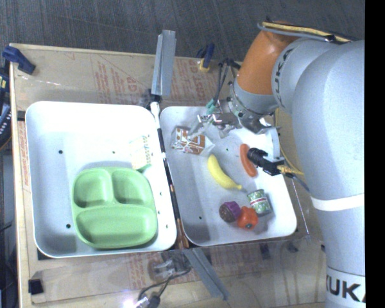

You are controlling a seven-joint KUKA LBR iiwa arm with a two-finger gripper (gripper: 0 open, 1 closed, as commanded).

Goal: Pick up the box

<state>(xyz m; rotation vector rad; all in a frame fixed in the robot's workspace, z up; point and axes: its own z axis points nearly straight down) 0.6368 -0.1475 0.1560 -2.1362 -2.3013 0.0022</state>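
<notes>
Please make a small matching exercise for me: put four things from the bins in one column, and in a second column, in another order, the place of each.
Things:
1. green tray
2. banana
3. box
4. can

Places:
A. middle of the right bin
B. right bin, near its far left corner
C. left bin, near side
D. right bin, near its right wall, beside the purple and orange fruit

Pairs: 1-C, 2-A, 3-B, 4-D

End effector fingers indistinct
</notes>
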